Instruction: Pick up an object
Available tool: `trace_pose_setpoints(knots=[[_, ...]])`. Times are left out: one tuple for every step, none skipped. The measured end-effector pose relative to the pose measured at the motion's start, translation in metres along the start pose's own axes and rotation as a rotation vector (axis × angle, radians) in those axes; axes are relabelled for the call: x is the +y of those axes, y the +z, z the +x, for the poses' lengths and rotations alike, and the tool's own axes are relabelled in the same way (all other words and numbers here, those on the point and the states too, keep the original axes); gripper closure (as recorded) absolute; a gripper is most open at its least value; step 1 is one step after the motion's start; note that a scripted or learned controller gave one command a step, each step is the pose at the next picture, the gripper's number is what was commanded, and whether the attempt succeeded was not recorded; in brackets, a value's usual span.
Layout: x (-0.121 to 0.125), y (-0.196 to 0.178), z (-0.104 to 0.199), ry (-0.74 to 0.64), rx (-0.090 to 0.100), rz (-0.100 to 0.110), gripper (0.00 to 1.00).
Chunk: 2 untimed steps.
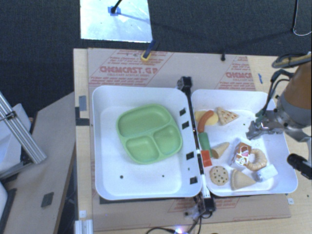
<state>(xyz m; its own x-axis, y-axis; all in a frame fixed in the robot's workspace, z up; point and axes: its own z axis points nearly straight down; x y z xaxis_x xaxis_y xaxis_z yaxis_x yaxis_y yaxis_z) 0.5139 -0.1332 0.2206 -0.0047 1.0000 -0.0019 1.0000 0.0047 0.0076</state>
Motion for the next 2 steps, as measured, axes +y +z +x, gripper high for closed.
trace_pose_setpoints(knots=[[0.045,-0.01,0.043,-0.006,0.002,0.001,1.0],[0.07,-0.001,0.06,-0.003,0.002,0.004,1.0]])
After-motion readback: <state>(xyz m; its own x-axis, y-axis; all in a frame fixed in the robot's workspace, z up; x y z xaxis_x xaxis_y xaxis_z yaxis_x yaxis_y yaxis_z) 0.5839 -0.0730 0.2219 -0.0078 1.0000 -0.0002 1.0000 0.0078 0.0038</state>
